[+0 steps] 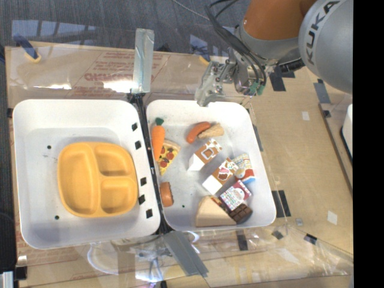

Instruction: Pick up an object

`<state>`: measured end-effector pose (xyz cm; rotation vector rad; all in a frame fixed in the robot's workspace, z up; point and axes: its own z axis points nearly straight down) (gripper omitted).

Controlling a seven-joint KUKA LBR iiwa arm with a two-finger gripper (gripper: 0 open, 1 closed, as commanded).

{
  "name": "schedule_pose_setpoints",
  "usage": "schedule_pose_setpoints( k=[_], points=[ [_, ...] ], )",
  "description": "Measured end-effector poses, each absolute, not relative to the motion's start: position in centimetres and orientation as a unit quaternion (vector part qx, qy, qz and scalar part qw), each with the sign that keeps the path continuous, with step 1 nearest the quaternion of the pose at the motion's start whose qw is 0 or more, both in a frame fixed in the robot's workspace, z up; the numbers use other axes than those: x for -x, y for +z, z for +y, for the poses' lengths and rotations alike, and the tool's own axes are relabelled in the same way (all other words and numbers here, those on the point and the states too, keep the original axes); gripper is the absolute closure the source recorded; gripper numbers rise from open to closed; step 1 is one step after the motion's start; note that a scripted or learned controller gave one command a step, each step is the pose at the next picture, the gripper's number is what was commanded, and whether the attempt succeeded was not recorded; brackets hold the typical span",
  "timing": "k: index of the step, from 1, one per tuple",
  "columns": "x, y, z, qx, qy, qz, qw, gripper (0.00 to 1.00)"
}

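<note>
Grey gripper point(211, 92) hovers blurred above right bin's point(259, 138) rim.

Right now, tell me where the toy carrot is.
The carrot lies in the right bin, along its left wall near the far corner, with the pizza slice just beside it.

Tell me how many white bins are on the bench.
2. The left bin holds a yellow divided tray; the right bin holds the toy food.
</note>
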<state>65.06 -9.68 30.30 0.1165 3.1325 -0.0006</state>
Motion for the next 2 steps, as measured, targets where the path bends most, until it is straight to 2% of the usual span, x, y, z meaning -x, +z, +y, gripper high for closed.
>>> schedule_pose_setpoints(
  k=[1, 2],
  points=[
    [-64.08, 14.28, -15.46, 0.111, 0.0008, 0.994, -0.004, 1.00],
    [-64.29, 14.71, -15.46, 0.112, -0.0001, 0.994, 0.000, 0.00]
  ],
)
